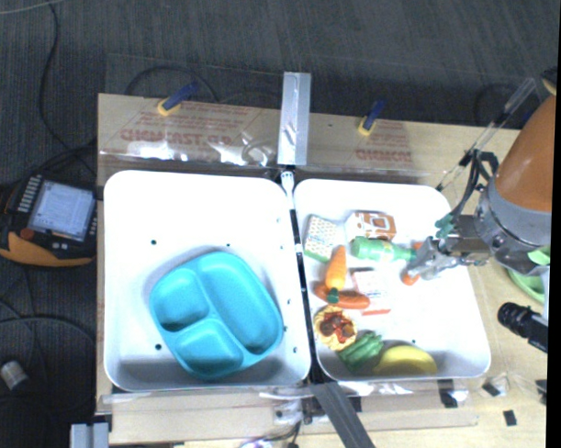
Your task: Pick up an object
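We see the pincer (424,264) low over the right bin (461,317), near its right wall. A small orange-red object (409,277) sits just at its tip, but we cannot tell if it is gripped or if the pincer is open. The arm (530,181) is cut off at the right edge. Toy foods crowd the bin's left part: a green bottle (376,250), a carrot (335,269), a banana (406,360). The left bin (134,204) carries a blue tray (216,313).
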{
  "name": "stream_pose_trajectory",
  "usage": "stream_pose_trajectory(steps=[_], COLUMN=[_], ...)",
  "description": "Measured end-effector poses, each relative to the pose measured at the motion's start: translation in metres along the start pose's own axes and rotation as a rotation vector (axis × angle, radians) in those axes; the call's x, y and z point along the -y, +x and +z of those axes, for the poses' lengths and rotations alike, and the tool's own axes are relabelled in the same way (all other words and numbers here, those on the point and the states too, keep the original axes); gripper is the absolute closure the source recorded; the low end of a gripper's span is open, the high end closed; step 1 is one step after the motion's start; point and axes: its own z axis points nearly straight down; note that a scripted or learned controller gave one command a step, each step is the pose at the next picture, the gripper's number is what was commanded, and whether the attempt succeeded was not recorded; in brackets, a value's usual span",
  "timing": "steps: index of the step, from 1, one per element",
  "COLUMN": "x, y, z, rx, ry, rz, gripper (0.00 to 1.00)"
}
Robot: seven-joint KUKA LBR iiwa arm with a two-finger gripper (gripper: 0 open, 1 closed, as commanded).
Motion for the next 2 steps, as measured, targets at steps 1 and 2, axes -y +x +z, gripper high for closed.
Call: stream_pose_trajectory(steps=[1, 2], x=[-0.034, -0.062], y=[0.057, 0.118], z=[-0.048, -0.052], rx=[0.001, 0.002], ry=[0.002, 0.003], rz=[0.261, 0.145], gripper=[1.0, 1.0])
